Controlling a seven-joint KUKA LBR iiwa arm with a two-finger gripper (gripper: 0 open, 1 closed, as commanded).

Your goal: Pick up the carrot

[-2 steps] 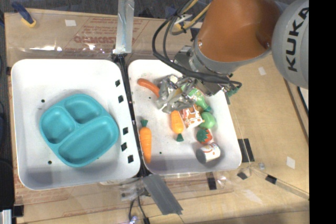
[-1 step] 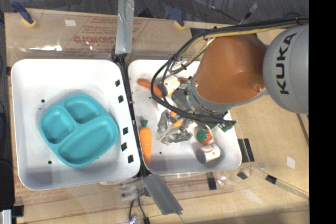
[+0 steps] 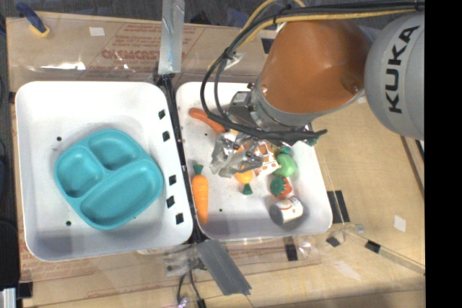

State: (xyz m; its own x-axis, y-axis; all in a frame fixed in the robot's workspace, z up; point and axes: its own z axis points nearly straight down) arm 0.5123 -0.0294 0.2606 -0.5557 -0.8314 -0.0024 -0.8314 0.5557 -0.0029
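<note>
The carrot is orange with a small green top. It lies lengthwise against the left wall of the right bin, near the front. My gripper hangs over the middle of that bin, a little up and to the right of the carrot and apart from it. It sits among a cluster of small toys. The arm's orange band hides the bin's back right part.
A slim orange-red piece lies at the back left of the right bin. Beside the gripper are a small orange piece, a green toy, a red toy and a grey-white object. The left bin holds a teal divided plate.
</note>
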